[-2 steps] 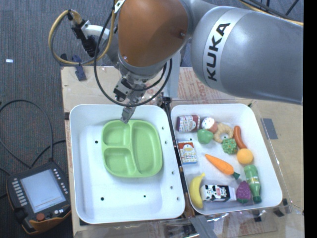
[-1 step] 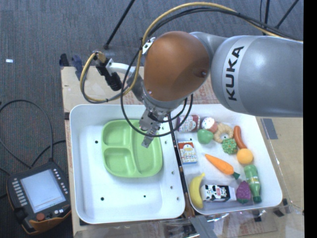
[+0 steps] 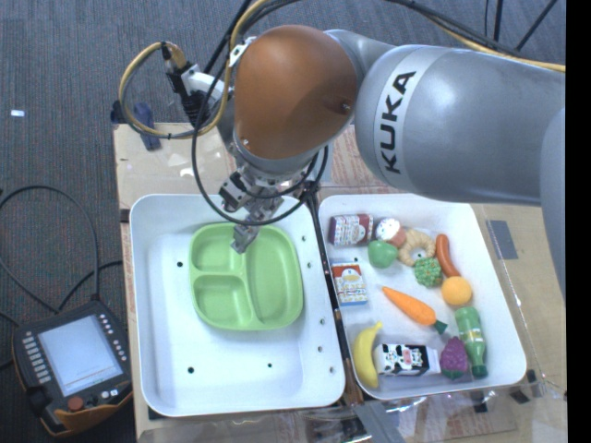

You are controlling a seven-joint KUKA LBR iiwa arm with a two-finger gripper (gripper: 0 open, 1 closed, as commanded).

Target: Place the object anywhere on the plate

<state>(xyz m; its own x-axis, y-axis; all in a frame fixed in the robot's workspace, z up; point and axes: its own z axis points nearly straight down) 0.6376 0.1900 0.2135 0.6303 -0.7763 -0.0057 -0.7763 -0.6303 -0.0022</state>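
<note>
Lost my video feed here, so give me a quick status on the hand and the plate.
Hand low over the green divided plate, upper edge, left bin. Nothing seen on the plate. Toy food, including carrot and banana, sits in right bin.

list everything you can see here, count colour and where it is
plate: 1, light green, three compartments, in the left bin
left bin: 1, white, left half of the bench
right bin: 1, white, right half of the bench
carrot: 1, orange, middle of the right bin
banana: 1, yellow, near left corner of the right bin
orange: 1, orange, right side of the right bin
bottle: 1, green, near right side of the right bin
milk carton: 1, black and white, lying beside the banana
can: 1, dark red, far left corner of the right bin
pendant: 1, grey with a screen, on the floor at left
arm: 1, grey with orange band, reaching from the right
hand: 1, dark, over the plate's far edge
</note>
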